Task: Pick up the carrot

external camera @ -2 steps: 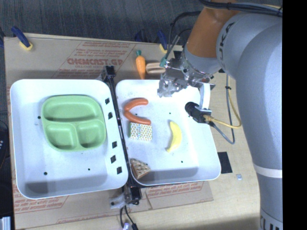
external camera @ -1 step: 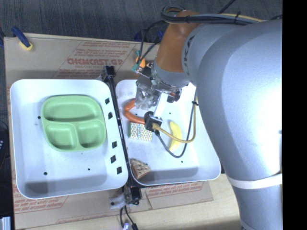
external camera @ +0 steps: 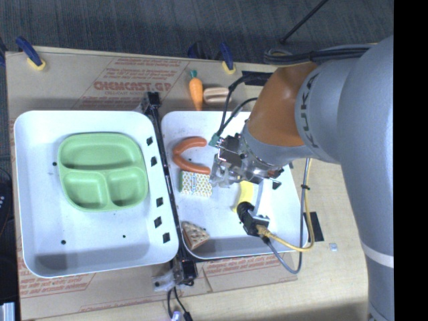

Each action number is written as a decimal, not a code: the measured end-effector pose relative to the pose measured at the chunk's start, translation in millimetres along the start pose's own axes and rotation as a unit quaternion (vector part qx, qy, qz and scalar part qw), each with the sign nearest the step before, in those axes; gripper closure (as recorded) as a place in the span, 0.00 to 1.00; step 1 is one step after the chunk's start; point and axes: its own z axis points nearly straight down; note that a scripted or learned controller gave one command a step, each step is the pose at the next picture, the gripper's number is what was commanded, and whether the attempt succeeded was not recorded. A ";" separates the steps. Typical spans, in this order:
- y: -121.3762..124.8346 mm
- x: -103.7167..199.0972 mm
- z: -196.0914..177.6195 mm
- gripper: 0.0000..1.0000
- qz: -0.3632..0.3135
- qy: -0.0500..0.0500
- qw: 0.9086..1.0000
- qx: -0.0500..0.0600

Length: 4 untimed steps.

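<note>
Carrot [external camera: 195,93] — upright, green top upward

Carrot [external camera: 194,91] lies on the bench beyond the right bin's [external camera: 284,246] far edge; gripper [external camera: 223,172] hangs over that bin.

The carrot [external camera: 195,92] is lying on the worktop [external camera: 114,79] just beyond the right bin [external camera: 284,243], at its twelve o'clock rim, with a tan piece [external camera: 215,96] touching it at three o'clock. Open cardboard is stretching away at its nine o'clock. The arm [external camera: 314,112] is crowding the right bin, hanging over a sausage [external camera: 189,149], patterned block [external camera: 196,183] and yellow piece [external camera: 245,192].
</note>
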 end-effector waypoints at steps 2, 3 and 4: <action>13.5 -102.2 -101.9 1.00 -0.354 -0.001 0.935 -0.003; 15.6 -152.1 -173.7 1.00 -0.406 -0.002 0.914 -0.003; -10.8 -83.7 -46.9 1.00 -0.450 0.000 0.893 -0.001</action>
